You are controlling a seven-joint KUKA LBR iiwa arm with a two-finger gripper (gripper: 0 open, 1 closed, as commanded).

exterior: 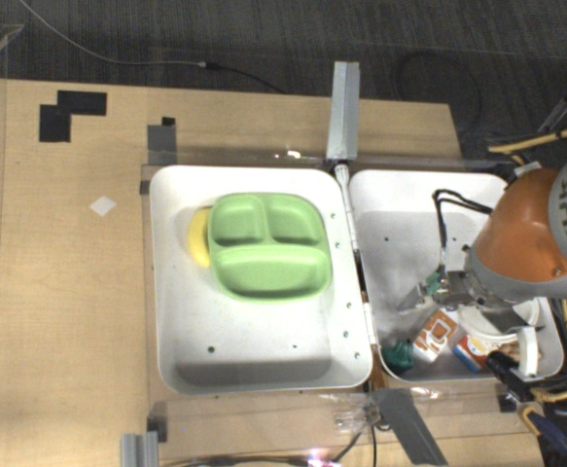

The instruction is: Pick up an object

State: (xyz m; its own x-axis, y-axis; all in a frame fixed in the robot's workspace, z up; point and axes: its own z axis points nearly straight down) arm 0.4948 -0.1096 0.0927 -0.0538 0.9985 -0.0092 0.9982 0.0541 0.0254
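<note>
In the right bin (pixel 400 222), my gripper (pixel 437 290) hangs low near the front, under the orange-banded wrist (pixel 526 236). Just below it lies a small orange and white box (pixel 437 337), tilted. A dark teal object (pixel 397 358) sits at the bin's front left corner. An item in blue, white and orange (pixel 473 350) lies to the right of the box, partly hidden by the arm. I see nothing held in the gripper.
The left bin (pixel 254 348) holds a green divided plate (pixel 267 244) with a yellow object (pixel 197 238) poking out from under its left edge. A metal post (pixel 343 110) stands behind the ridge between the bins.
</note>
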